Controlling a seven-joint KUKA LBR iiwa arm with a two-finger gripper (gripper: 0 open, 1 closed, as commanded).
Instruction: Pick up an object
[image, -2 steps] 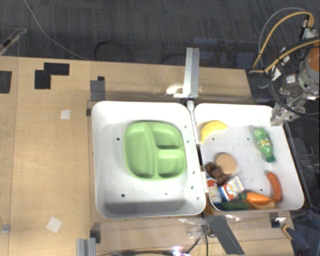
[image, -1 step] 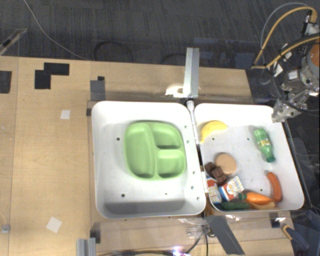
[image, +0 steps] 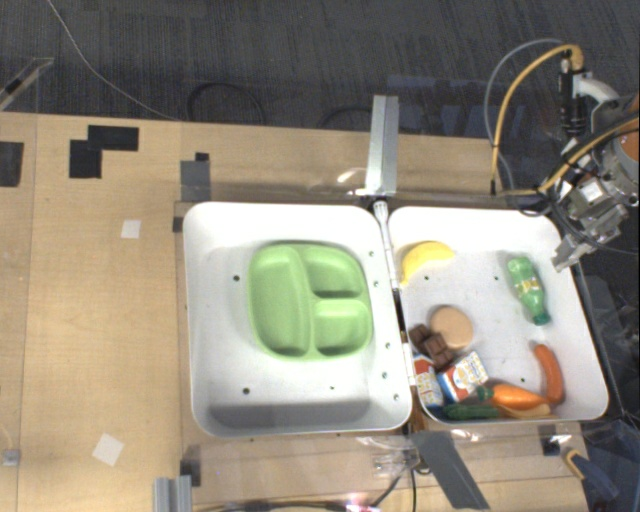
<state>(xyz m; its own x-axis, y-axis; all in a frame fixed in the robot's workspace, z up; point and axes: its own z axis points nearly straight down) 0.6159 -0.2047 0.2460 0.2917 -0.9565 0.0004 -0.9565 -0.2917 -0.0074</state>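
White plastic forms both shallow bins on the wooden bench (image: 90, 330). Nearest the camera, along the front wall of the right bin (image: 590, 405), an orange carrot (image: 518, 397) lies beside a dark green vegetable (image: 470, 410), with a small red and white carton (image: 466, 374) and another small packet (image: 428, 386) crowded next to them. Just right of these, a red-orange sausage (image: 549, 372) lies close to the bin's right wall. A little farther back sit a dark brown chocolate piece (image: 432, 345) and, touching it, a round tan bun (image: 452, 325). Farther still, a green bottle (image: 527, 287) lies on its side toward the right, and a yellow lemon-like fruit (image: 427, 259) rests against the divider in the back left corner. The left bin (image: 215, 400) holds a light green divided tray (image: 307, 299) at its centre. The gripper (image: 580, 243) hangs at the right bin's far right rim, above and clear of the objects, nothing between its fingers; how wide they stand cannot be told.
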